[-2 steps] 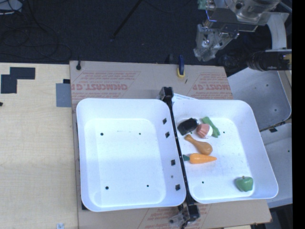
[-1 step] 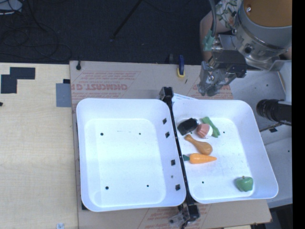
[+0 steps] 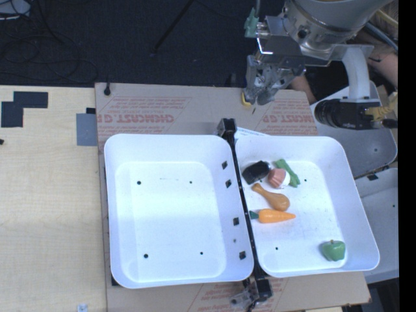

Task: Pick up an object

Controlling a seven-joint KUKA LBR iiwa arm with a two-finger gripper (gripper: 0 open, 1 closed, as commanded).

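Observation:
The right bin [image 3: 354,194] holds several toy foods. A black piece [image 3: 255,171] lies near its upper left, with a pink radish with green leaves [image 3: 281,176] beside it. Below them rest a tan drumstick [image 3: 272,197] and an orange carrot [image 3: 274,216]. A green pepper [image 3: 333,250] sits alone at the lower right corner. My gripper [image 3: 262,95] hangs high above the bench, behind the far edge of the right bin and well apart from all the objects. Nothing shows between its fingers.
The left bin [image 3: 123,174] stands beside the right one, joined by a black divider clip strip [image 3: 234,194]. Both sit on a cardboard sheet [image 3: 162,109]. The arm's grey body [image 3: 331,12] fills the upper right.

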